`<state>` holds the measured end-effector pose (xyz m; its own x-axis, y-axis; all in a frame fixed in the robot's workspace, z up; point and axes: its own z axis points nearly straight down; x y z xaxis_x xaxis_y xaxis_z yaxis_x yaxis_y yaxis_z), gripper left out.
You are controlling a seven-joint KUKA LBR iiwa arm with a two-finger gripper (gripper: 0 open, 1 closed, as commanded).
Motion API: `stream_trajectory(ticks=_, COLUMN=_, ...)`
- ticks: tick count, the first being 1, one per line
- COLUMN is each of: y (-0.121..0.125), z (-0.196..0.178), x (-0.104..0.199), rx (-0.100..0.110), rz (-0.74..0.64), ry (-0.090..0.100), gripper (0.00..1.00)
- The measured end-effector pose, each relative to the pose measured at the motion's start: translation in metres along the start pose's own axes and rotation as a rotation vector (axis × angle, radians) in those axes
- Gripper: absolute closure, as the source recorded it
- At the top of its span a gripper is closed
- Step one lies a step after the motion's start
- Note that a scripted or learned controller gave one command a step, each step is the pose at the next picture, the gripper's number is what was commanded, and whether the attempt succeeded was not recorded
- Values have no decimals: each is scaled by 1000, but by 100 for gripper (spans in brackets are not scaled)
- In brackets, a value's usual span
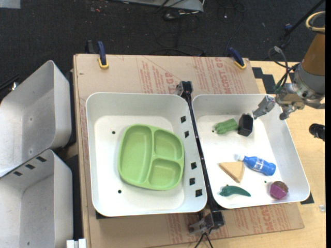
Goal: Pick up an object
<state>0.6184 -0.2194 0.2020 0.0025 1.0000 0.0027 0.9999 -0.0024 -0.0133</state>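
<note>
gripper (273, 107), fingers spread and gripping nothing, above the right bin (289, 138) at its far right rim; black block (245, 124) inside, just left of it, beside green toy (226, 126).

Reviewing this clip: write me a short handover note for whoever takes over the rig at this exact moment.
Gripper: open, holding nothing, over the right bin's far right corner.
Right bin: green toy, black block, blue bottle, tan wedge, dark green pepper, purple ball.
Left bin: green divided plate.
Done: nothing picked.
Left: descend, grasp one object, lift.
</note>
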Motion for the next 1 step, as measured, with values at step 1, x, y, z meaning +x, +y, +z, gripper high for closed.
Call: stream_trajectory(ticks=1, y=3, z=-9, x=1, rx=-14, rz=-4, ry=-3, gripper=0)
